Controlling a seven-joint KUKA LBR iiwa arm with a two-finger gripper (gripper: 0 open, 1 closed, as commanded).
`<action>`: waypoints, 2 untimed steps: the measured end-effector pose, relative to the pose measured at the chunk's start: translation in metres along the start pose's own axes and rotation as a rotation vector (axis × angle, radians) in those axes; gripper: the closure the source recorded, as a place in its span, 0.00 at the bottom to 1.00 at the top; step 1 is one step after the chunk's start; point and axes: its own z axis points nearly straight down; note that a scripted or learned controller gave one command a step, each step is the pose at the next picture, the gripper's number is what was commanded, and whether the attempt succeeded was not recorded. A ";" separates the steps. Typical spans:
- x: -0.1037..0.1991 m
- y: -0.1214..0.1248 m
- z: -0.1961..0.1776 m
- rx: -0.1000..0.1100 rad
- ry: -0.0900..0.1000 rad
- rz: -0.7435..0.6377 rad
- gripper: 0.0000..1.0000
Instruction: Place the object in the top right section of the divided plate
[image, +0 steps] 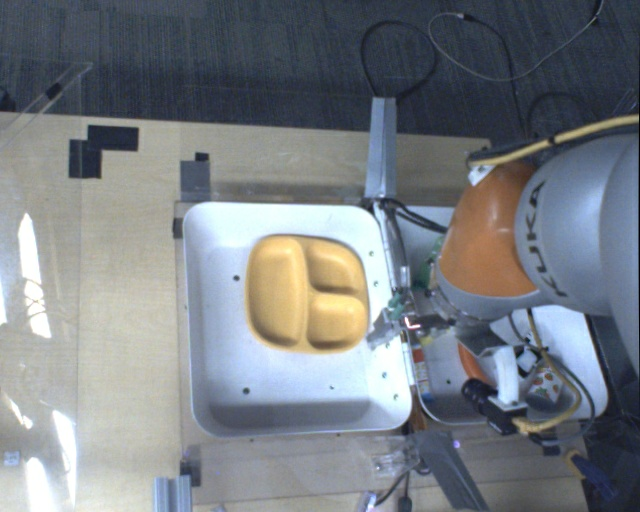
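A yellow divided plate (305, 292) lies in the left white bin (215, 330). It has one long section on its left and two smaller ones on its right, and its top right section (335, 264) holds nothing. My gripper (398, 325) sits low at the wall between the two bins, just off the plate's lower right corner. The grey arm with its orange band (485, 250) covers most of the right bin. A small orange thing (474, 362) peeks out under the wrist in the right bin, mostly hidden.
Cables and a white fitting (505, 378) hang below the wrist over the right bin (440, 408). A metal post (381, 145) stands behind the bins. Black markers (98, 146) lie on the wooden bench at far left.
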 end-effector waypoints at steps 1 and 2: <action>0.000 0.000 0.000 0.000 0.000 0.000 0.00; 0.000 0.002 -0.011 -0.004 0.000 -0.004 1.00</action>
